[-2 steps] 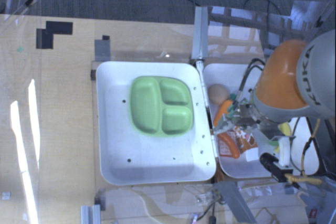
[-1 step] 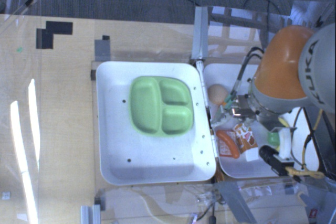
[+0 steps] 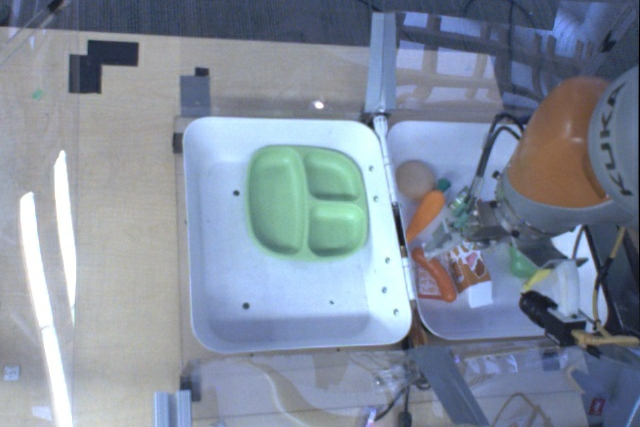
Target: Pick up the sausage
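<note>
The camera looks down on a tan table (image 3: 100,245) with two white bins side by side. The left bin (image 3: 290,315) holds a green tray (image 3: 305,203) with three parts. The tray sits near the middle of that bin, a bit toward 12 o'clock.

The right bin (image 3: 450,313) holds the toy food. A round tan ball (image 3: 415,178) sits at its 10 o'clock corner. An orange carrot (image 3: 427,213) lies just beside the ball, at its 5 o'clock side, tilted. At 6 o'clock from the carrot lies a red-orange thing, which looks like the sausage (image 3: 434,277), close to the bin's left wall. A red and white packet (image 3: 470,270) lies just at 3 o'clock of it, touching or almost touching. A small green thing (image 3: 522,263) peeks out farther toward 3 o'clock.

The arm (image 3: 565,155) comes in from 3 o'clock, grey with a big orange part. Its hand (image 3: 468,220) hangs over the right bin, above the packet and near the carrot. The hand is blurry, so I cannot tell if it is open or closed.
</note>
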### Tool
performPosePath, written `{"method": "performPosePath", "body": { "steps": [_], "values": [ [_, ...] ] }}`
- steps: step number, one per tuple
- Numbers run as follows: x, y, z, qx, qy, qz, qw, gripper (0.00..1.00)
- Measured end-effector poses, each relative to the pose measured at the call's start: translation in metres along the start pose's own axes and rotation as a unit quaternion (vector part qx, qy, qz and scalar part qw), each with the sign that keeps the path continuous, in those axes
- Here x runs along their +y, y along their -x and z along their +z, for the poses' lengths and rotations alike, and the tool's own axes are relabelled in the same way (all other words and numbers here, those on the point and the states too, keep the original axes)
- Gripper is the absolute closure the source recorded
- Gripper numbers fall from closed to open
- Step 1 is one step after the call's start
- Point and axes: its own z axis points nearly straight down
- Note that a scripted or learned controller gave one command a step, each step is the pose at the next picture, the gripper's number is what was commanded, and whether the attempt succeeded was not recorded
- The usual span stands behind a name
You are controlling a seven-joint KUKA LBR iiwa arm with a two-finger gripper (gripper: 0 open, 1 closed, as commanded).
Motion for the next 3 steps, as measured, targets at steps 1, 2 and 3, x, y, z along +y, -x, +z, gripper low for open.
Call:
{"method": "performPosePath", "body": {
  "steps": [1,2,3],
  "values": [
    [0.005,-0.06,0.0,0.0,0.0,-0.052,0.9986,0.0],
    [0.003,-0.038,0.0,0.0,0.0,-0.064,0.998,0.0],
    [0.076,0.024,0.0,0.0,0.001,-0.107,0.9942,0.0]
  ]
}}
